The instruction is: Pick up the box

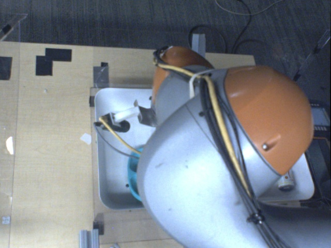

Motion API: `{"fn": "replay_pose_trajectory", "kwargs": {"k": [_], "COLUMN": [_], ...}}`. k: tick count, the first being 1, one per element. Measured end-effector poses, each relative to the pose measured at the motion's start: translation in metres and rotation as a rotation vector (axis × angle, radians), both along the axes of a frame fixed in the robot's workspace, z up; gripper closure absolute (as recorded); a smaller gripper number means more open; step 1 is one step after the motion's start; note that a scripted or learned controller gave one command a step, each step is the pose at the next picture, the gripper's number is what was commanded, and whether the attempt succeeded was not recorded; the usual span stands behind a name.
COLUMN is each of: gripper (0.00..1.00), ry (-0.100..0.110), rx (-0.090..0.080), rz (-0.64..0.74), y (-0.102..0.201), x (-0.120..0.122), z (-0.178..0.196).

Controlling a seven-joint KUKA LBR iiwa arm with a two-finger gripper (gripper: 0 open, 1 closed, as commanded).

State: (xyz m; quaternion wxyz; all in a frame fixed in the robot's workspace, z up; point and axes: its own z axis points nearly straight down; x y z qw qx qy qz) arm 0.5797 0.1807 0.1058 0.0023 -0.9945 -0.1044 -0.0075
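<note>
The big grey arm with its orange band (pixel 269 118) reaches in from the right and covers most of the view, hiding much of the shallow white plastic bin (pixel 106 154) beneath it. The arm's wrist end sits over the upper part of that bin, where a short white and dark piece (pixel 126 115) pokes out to the left with a yellow cable (pixel 116 138) looping down from it across the bin floor. This piece seems to belong to the claw, but how the claw stands, open or closed, cannot be told, since the arm's body hides it.

A small turquoise object (pixel 133 177) peeks out from under the arm's grey shell in the lower part of the bin, touching or nearly touching the edge of the arm in the view. Its shape is mostly hidden, so it cannot be said whether this is the box; no box can be made out with any certainty.

The bin rests on the pale wooden desk (pixel 46 154), which carries black square markings (pixel 51 61) near its far left corner. Beyond the desk lies dark carpeted floor (pixel 129 9) with a thin cable (pixel 248 4) curled on it.
</note>
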Motion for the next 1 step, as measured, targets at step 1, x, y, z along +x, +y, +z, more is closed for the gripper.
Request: {"fn": "replay_pose_trajectory", "kwargs": {"k": [1], "gripper": [1.0], "ry": [0.006], "rx": [-0.001], "rz": [0.011], "y": [0.0123], "x": [-0.0549], "z": [0.0057]}}
